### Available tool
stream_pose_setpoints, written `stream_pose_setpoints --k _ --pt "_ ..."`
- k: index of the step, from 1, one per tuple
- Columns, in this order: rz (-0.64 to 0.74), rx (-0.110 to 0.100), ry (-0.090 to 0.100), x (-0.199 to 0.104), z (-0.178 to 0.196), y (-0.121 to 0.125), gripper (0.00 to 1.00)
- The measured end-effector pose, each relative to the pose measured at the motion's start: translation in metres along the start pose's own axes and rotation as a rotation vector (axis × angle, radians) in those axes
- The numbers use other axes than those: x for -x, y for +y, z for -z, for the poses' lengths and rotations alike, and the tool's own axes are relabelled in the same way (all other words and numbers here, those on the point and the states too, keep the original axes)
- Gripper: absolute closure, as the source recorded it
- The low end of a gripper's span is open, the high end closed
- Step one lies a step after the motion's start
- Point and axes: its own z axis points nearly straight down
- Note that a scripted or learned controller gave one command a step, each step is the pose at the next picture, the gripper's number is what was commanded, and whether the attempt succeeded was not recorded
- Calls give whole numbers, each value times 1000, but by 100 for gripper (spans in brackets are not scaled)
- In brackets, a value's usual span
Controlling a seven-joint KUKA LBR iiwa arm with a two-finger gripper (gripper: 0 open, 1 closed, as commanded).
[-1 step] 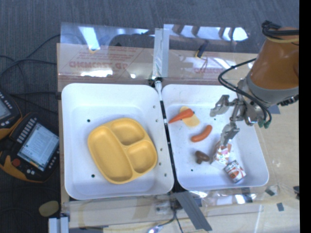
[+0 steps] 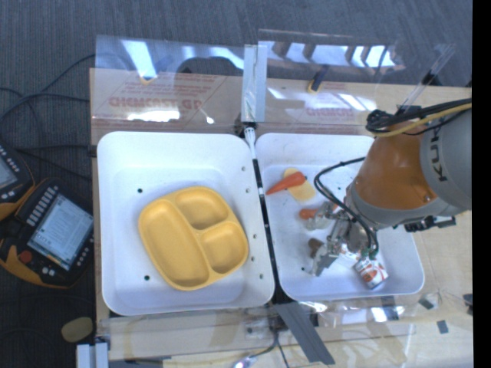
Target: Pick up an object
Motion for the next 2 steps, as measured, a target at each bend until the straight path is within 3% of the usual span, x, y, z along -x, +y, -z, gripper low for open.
stream_pose_setpoints --k 1,2 --pt "1 -4 -5 2 11 0 100" --pt "209 1 5 -32 92 73 100"
